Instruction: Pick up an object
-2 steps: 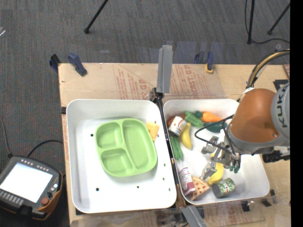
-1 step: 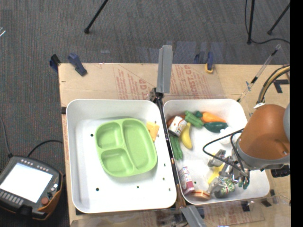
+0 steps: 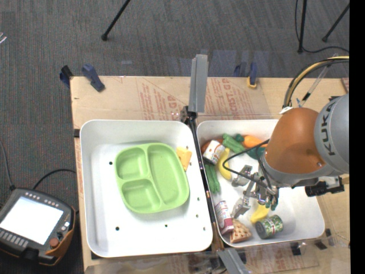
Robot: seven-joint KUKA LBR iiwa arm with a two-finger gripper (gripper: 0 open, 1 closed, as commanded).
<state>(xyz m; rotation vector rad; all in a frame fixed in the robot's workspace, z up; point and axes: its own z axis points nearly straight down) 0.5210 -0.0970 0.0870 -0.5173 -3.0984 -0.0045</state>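
Note:
My gripper (image 3: 243,192) hangs low over the middle of the right bin (image 3: 311,216), below the orange wrist band. Its fingers (image 3: 240,206) look open, with nothing between them. Under and around it lie a banana (image 3: 224,165), a yellow object (image 3: 260,213), a green tin (image 3: 269,226), a pizza slice (image 3: 240,232) and a small red-and-white bottle (image 3: 222,212). Farther back are a red-and-white can (image 3: 213,150), a green vegetable (image 3: 233,140) and an orange carrot (image 3: 251,141). The arm hides part of the bin's right side.
The left bin (image 3: 97,210) holds a green divided plate (image 3: 153,177) and a yellow wedge (image 3: 183,156) near its right wall. A long green vegetable (image 3: 212,179) lies along the right bin's left wall. A teach pendant (image 3: 34,221) sits on the floor at left.

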